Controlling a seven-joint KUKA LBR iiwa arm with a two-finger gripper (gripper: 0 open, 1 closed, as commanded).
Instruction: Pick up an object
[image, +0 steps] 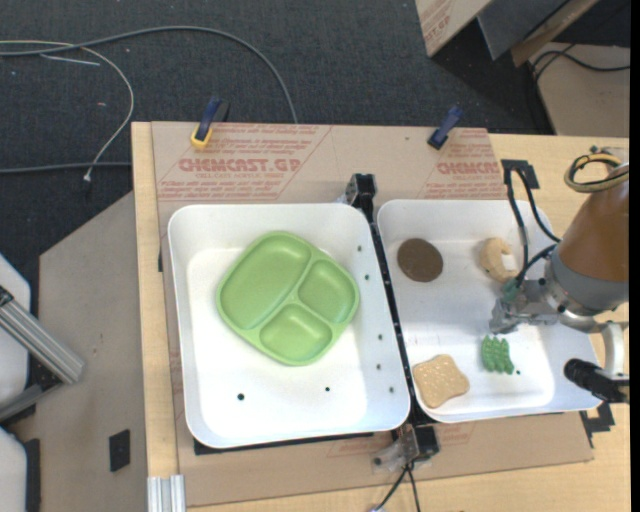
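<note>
Starting at the left, the left bin (200, 400) holds a green divided plate (288, 297) with three compartments, lying flat near the bin's centre and turned at an angle to the bin walls. A black divider strip (385, 300) runs between the two bins.

The right bin (450, 215) contains four items:
- a brown round cookie (420, 260) in the upper left area;
- a tan slice of toast (440, 380) at the lower left, near the front wall;
- a green broccoli-like piece (497, 355) right of the toast, well apart from the cookie;
- a pale bread roll (494, 257) in the upper right area, partly covered by cabling.

The gripper (505, 318) sits low over the right bin, just above the green piece — whether it touches that piece cannot be told. Its finger spread is not resolvable from this view; nothing is visibly held. The arm (595, 250) enters from the right, orange band uppermost, grey wrist below.

Two blue clamps (208, 120) fix the cardboard sheet (330, 160) along the bench's rear edge.
</note>
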